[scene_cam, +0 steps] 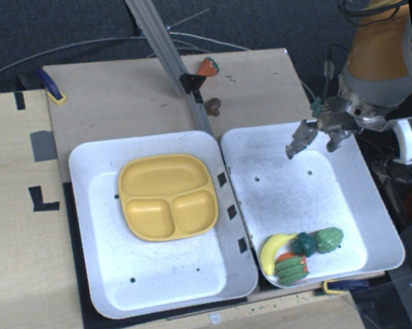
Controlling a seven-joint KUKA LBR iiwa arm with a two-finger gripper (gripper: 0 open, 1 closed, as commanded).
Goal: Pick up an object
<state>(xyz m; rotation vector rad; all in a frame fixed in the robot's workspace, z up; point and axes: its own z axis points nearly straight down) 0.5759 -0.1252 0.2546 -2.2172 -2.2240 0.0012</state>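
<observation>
My gripper hangs over the far right part of the right bin, its two fingers spread apart with nothing between them. A cluster of toy food lies in that bin's near corner: a yellow banana, a dark green piece, a lighter green piece and a red-and-green piece. The gripper is well away from them, toward the bin's far side.
A yellow three-part plate lies in the left bin. A grey pole slants up from the ridge between the bins. The arm's orange band stands at the right edge.
</observation>
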